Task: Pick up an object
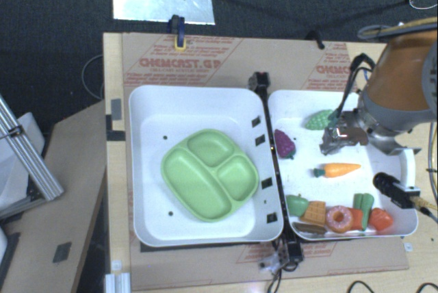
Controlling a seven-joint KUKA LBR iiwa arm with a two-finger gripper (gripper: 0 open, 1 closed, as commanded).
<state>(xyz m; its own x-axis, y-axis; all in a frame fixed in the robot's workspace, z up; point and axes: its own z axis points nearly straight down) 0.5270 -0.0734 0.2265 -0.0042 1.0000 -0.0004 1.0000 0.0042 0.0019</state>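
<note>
My gripper (337,139) hangs over the upper middle of the right bin (404,165), with the grey arm and its orange band coming in from the right. Just below it lies an orange toy carrot (340,169). A green leafy toy (318,120) sits just up and left of it, partly under the arm. A purple toy (284,144) rests by the bin's left wall. Nothing shows as held.
Along the right bin's front edge lie a green pepper (296,203), a tan waffle (315,211), a pink donut (339,218), a green piece (363,202) and a red-orange piece (380,218). A black fitting (393,189) juts in at the right. The left bin (147,113) holds a green divided plate (209,175).
</note>
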